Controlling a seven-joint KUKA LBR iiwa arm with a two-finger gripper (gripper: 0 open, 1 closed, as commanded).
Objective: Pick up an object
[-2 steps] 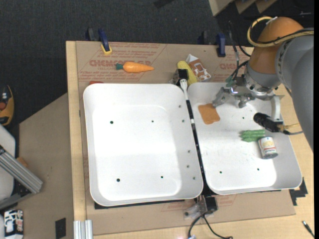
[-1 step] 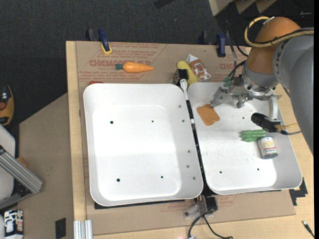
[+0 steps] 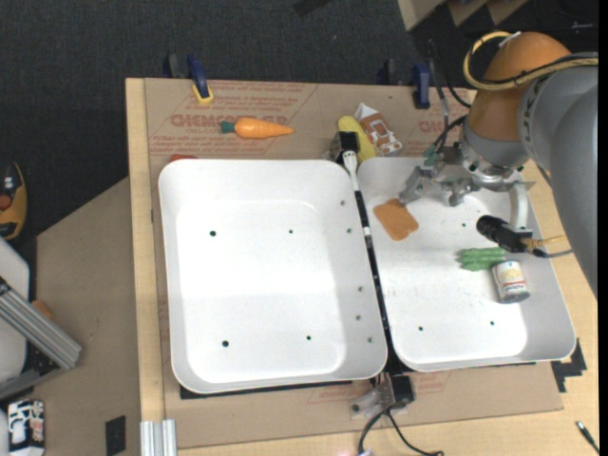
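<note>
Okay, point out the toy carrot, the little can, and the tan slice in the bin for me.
toy carrot [image 3: 258, 129]: camera view, middle of its orange body.
little can [image 3: 511, 280]: camera view, on its labelled side.
tan slice [image 3: 396, 219]: camera view, centre of its flat top.

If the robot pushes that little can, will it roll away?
Probably. The can lies on its side in the right bin, so a nudge could roll it. It looks small, likely light. The green thing beside it might stop it.

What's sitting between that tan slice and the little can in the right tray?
In the camera view, a green pod lies between the slice and the can, close beside the can.
</note>
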